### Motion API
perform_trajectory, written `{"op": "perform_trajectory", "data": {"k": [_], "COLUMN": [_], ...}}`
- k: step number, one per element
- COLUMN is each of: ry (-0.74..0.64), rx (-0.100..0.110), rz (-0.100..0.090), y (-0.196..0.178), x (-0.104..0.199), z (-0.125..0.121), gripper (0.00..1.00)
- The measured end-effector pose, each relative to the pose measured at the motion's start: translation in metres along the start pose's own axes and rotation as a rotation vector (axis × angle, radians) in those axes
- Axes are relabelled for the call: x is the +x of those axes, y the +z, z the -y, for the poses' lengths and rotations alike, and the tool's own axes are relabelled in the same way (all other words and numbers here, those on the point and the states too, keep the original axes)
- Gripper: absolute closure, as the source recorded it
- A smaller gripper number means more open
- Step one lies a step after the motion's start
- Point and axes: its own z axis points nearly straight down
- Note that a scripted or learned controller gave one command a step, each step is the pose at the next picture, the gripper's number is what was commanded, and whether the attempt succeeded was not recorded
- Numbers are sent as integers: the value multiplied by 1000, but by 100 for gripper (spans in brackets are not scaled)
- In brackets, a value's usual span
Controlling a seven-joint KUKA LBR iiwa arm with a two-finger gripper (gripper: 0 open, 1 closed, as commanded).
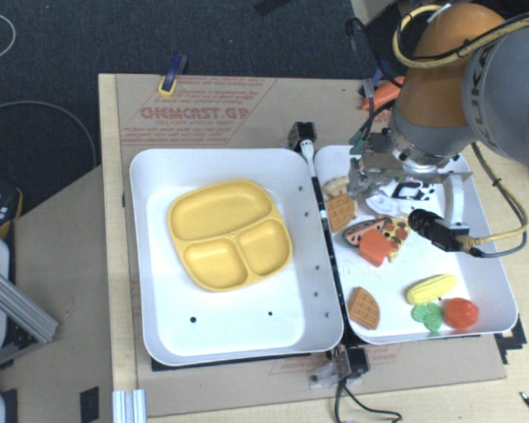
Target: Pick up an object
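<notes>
Low now, my end effector (pixel 370 179) at the right bin's (pixel 489 276) 12 o'clock; opening: cannot tell. Risk: crowded waffle (pixel 340 211) and pizza slice (pixel 375 233) get nudged.

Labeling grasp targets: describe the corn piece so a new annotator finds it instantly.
Start at the right-hand white bin, the one crowded with toy food. Go to its near right corner: the corn lies there as a short yellow cob, just above a green piece and a round red tomato. It is the only yellow item in that bin, with ridged kernels; the waffle sits apart to its left.
</notes>
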Motion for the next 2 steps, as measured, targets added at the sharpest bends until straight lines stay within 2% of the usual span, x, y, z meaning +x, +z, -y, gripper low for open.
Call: {"op": "perform_trajectory", "data": {"k": [1, 2], "ry": [2, 2], "rx": [-5, 0], "rz": [1, 0], "y": [-16, -11], "x": [-14, -14], "z": [7, 11], "gripper": [100, 100]}}
